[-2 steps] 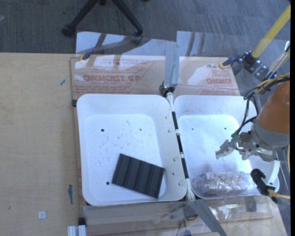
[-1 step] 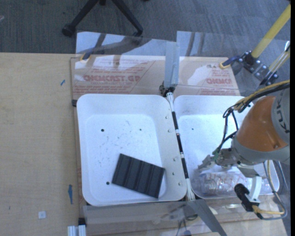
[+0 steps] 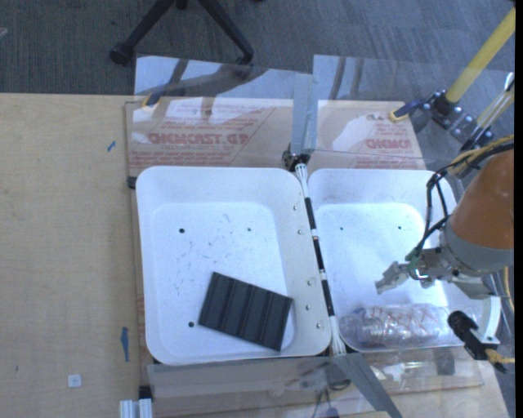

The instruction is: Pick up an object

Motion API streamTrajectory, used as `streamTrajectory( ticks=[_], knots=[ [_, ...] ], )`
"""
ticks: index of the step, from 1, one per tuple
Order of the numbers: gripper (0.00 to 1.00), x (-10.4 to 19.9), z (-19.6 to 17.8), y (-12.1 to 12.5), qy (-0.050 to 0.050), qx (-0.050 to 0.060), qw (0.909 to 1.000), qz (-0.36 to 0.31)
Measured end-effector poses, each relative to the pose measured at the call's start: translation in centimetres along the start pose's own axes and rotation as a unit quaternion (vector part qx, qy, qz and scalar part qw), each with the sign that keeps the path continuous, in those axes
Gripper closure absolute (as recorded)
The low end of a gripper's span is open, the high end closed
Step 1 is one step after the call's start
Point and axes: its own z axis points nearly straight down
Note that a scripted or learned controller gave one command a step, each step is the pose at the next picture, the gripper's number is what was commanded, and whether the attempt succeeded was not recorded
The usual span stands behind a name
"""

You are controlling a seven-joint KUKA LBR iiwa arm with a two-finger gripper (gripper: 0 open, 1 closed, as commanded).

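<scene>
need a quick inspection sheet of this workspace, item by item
surface: wooden bench bearing two white bins, left bin and right bin, side by side; dark specks on the left bin's floor
job's things: dark ribbed slab lying flat near the left bin's front; clear packet of small pieces along the right bin's front
clutter: small blue marks on the bench, left of the bins
gripper: gripper over the right bin, just above the packet, nothing seen between its fingers
cables: black cables looping by the arm at right
surroundings: clear panels behind the bins; chair base on grey carpet; yellow pole top right
</scene>
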Motion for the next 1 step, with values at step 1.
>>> streamTrajectory(
  ticks=[1],
  knots=[
    [0.00,1.16,4.49,3.16,0.000,-0.003,0.9979,-0.064]
  ],
)
